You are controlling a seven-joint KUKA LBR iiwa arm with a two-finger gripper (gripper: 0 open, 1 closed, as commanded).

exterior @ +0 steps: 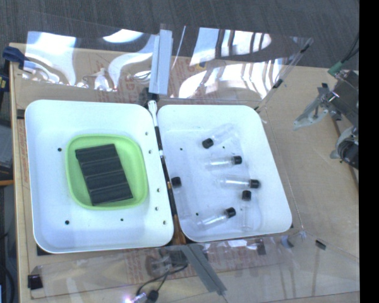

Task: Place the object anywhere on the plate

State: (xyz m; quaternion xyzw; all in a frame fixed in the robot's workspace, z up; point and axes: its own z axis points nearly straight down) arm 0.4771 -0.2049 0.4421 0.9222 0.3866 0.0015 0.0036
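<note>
A clear vial (239,183) in the right bin (275,169) is best approached from above. It is then carried to the green plate (136,163), left of centre, already bearing a dark ridged block (103,173). The jaw state cannot be told.

Both bins (50,232) white. Plate (74,163) lime green; ribbed block (103,173) on it dark grey/black. Vials (224,161) clear with black caps. Counter (316,169) tan wood, floor (82,5) dark grey.

Clear vials (230,183) in the right bin (275,169) blur into its white floor; the arm (341,115) is cut off at the right edge.
</note>
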